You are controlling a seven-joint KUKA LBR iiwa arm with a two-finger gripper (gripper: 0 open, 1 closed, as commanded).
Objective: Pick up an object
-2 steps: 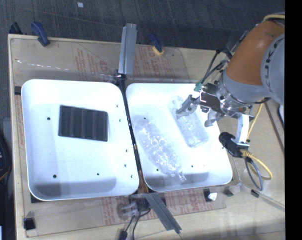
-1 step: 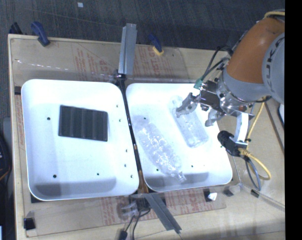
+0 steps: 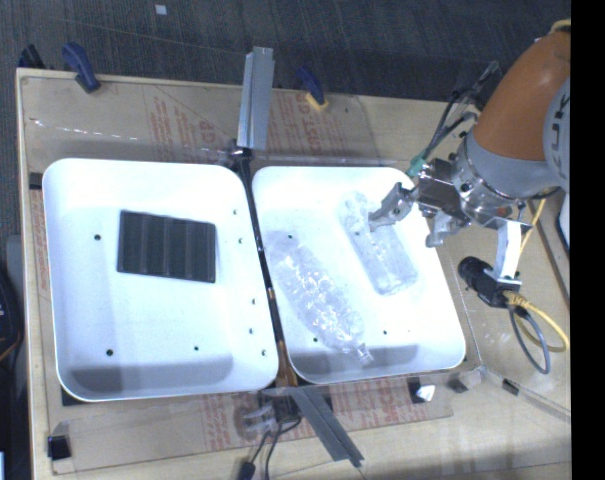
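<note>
You had the gripper [image 3: 414,211] with jaws spread just beside the clear crinkled plastic bottle [image 3: 380,246]; centring it between them before closing would have served you best.

Bright overhead light washes both white bins [image 3: 152,368] nearly to pure white, so their floors lose surface detail. Soft grey shadows gather along the near walls and near corners of each bin. The two clear plastic bottles [image 3: 317,293] in the right bin blend into the glare, their outlines faint. The dark floor beyond the bench's far edge looks dim and grainy. The picture is slightly soft overall, with low resolution.
</note>
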